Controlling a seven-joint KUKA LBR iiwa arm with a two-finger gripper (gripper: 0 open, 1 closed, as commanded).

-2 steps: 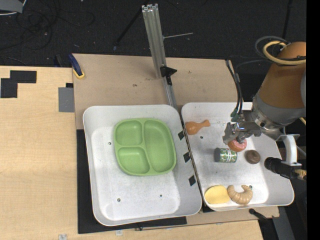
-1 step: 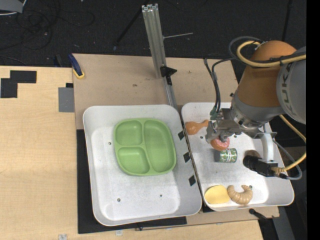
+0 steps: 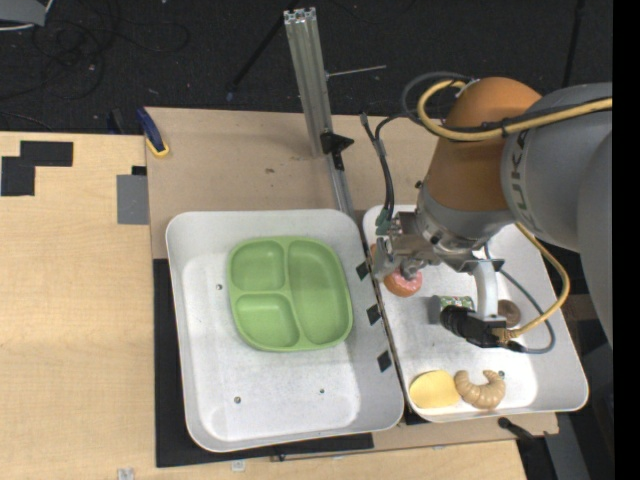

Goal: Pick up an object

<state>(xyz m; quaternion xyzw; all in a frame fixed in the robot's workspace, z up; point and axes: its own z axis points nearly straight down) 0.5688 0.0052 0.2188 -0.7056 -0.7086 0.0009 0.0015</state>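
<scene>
My gripper (image 3: 400, 260) hangs low over the left part of the right bin (image 3: 560, 368), under the orange wrist band. Directly below it lies a small pink and white ring-shaped object (image 3: 404, 285), touching or nearly touching the gripper's tip. Whether the pink object is held cannot be told. Near the bin's front edge a tan curled pastry-like object (image 3: 482, 389) rests beside a yellow round object (image 3: 431, 391). A brown object (image 3: 509, 313) shows partly behind the arm's hardware.
The left bin (image 3: 200, 388) holds a green divided plate (image 3: 290, 293). A metal post (image 3: 312, 78) stands behind the bins. Black cable and a dark fitting (image 3: 475, 326) hang over the right bin's middle. Bare bin floor lies in front of the green plate.
</scene>
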